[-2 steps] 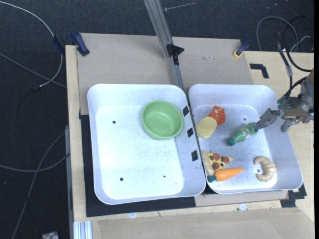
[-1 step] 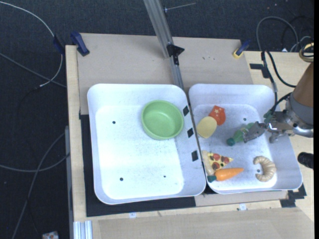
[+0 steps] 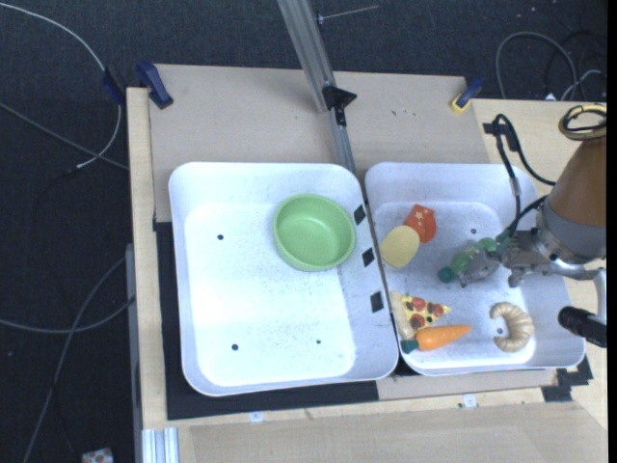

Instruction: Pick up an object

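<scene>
The right bin (image 3: 463, 177) holds several toy foods. A red strawberry-like piece (image 3: 421, 221) and a yellow lemon (image 3: 399, 246) lie at its left. A pizza slice (image 3: 421, 310) and an orange carrot (image 3: 442, 337) sit at the front. A tan croissant (image 3: 512, 324) rests at the front right. A green-and-grey toy (image 3: 463, 264) lies mid-bin. My gripper (image 3: 503, 258) is low in the bin, right up against that toy's right side. Whether it grips the toy is not visible.
A green bowl (image 3: 313, 231) stands in the left bin (image 3: 241, 326), near the divider. A slanted metal rail (image 3: 313, 46) runs down from the top to between the bins. Cables trail across the bench at the right, behind the arm.
</scene>
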